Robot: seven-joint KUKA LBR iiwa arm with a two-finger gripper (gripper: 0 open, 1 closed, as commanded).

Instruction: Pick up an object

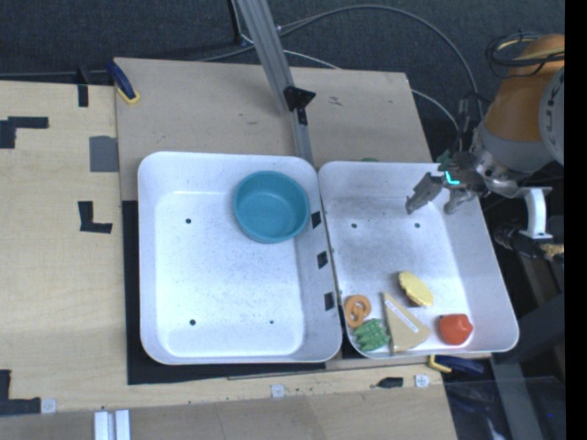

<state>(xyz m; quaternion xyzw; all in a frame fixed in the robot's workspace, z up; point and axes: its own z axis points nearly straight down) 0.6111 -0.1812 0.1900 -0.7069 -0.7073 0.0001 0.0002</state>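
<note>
The fingers (434,198) are seen spread apart, with nothing between them, poised over the upper right of the right bin (367,191). The small objects lie well below the fingers, clustered at that bin's near edge — a yellow piece (415,290), a red piece (455,328), an orange ring (357,308), a green piece (371,335) and a pale wedge (404,324). Risk is judged high: the ring, green piece and wedge are packed touching, so a closing grasp could shove neighbours or slip off. The red piece sits hard against the bin wall — a finger could be blocked there. The yellow piece, rounded and slightly apart, looks easiest. A blue bowl (271,206) sits in the left bin (174,273).
</note>
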